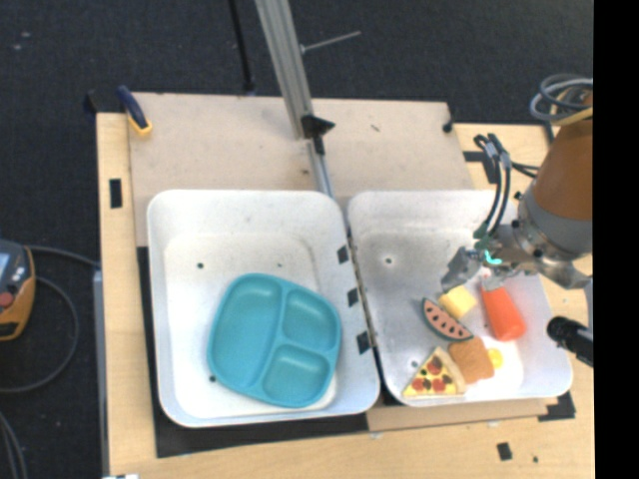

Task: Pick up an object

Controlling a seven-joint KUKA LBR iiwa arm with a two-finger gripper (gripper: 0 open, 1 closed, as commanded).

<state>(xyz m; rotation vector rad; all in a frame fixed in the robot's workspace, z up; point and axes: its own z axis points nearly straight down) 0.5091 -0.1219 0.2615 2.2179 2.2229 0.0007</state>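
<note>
Gripper point(477, 264): poised low in the right bin point(399, 230); finger state cannot be told.
Yellow block point(457, 300): lies just below it, beside the orange carrot point(503, 312).
Handling: judged light, rigid; best taken across flat sides.

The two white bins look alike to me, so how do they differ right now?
The left bin holds one thing, a teal divided plate; the right bin holds several small toy foods: a watermelon slice, a pizza slice, an orange piece. The gripper hangs over the right bin, not the left. Both are shallow, white, and side by side.
</note>
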